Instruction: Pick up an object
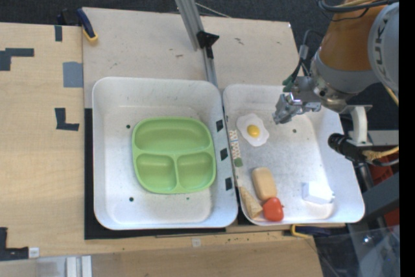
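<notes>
Camera view: no object has yet been lifted, the gripper (283,115) being poised above the right bin (337,159) just beside the fried egg (252,130), nothing gripped, and whether its fingers are parted cannot be told.

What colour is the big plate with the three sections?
The divided plate is light green, seen clearly in the camera view, lying in the left bin.

The grey arm with its orange band (363,29) is cut off by the frame's right edge. Its hand (285,110) is too small and dark to read. The pale wedge-shaped item (250,203) lies partly hidden behind the red tomato-like toy (273,209).
</notes>
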